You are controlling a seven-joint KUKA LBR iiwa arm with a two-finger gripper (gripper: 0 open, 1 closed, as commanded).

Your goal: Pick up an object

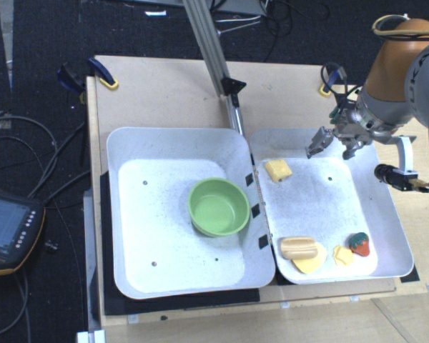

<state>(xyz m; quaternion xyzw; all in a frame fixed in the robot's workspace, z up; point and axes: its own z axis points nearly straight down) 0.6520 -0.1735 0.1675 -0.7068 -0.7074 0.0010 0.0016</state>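
The tan bench [171,98] bears two white bins, left [129,191] and right [386,220], side by side.

Over on the dark floor at far left sits a handheld pendant [6,232], cables [28,131] looping off it, and blue-and-yellow clamps [96,73] grip the bench corners

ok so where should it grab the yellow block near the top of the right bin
Take the yellow block across its two opposite flat sides, coming straight down from above. It sits low in the right bin, apart from the other items, so there's room either side. The end effector hangs open up and to its right, a short move away.
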